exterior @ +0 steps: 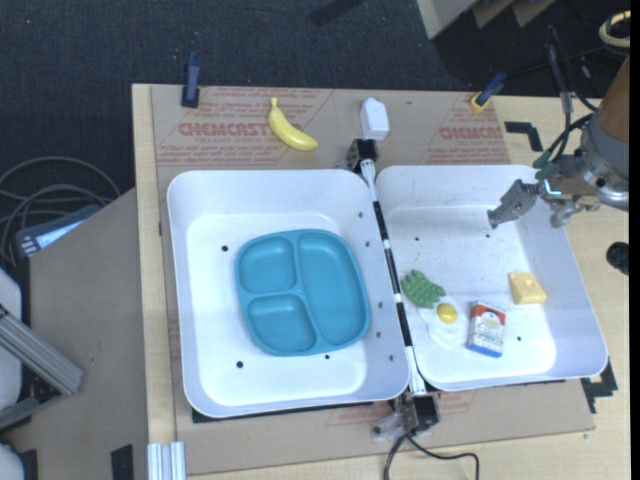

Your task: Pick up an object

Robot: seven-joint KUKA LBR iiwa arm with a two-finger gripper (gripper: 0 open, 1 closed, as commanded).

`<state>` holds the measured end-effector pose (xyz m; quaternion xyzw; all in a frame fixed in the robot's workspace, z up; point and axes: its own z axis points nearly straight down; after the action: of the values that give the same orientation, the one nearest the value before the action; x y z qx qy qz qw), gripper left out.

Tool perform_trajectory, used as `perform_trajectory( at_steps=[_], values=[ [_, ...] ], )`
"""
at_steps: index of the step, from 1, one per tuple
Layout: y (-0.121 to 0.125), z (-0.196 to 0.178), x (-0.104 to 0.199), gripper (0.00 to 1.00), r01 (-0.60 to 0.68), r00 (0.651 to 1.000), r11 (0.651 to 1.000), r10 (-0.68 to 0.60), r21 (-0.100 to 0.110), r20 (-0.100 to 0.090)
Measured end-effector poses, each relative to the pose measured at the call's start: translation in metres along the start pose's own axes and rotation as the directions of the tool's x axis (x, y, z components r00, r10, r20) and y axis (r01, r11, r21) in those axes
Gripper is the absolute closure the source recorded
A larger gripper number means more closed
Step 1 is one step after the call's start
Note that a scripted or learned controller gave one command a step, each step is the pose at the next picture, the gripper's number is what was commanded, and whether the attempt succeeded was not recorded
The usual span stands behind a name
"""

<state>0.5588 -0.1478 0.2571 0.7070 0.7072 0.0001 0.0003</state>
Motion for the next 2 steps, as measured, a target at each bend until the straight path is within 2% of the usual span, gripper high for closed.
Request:
perform_trajectory(
  at_steps=[1,2],
  values=[
    [-0.035,0.101,-0.052,0.00,-0.002,1.000,1.000,0.002,0.003,0.000],
    [-0.062,0.173,-0.019,0.00,-0.001,1.000,1.000,0.001,0.001,-0.001]
  ],
)
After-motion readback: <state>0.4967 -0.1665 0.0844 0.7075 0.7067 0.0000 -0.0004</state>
